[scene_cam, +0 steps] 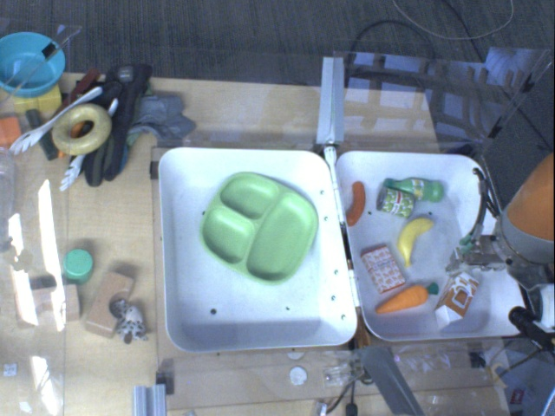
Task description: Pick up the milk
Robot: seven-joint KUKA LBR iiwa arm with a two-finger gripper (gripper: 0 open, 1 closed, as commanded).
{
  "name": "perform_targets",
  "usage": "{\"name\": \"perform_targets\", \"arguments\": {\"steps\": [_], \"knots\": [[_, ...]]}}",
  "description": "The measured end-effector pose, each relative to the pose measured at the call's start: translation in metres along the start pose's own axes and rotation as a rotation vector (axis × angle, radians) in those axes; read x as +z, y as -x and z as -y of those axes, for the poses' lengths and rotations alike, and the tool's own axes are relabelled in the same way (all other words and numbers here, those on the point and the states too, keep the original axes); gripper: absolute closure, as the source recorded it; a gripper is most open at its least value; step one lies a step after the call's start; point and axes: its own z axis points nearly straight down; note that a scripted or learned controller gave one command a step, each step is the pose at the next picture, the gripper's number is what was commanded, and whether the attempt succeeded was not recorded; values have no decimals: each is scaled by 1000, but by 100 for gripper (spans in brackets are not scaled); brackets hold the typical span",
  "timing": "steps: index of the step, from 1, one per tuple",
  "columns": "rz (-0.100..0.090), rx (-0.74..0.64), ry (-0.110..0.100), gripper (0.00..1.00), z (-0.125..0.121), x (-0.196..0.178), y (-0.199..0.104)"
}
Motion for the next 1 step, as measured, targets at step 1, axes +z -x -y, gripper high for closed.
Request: {"name": "perform_targets", "arguments": {"steps": [1], "knots": [[0, 0, 0, 0, 0, 0, 0]]}}
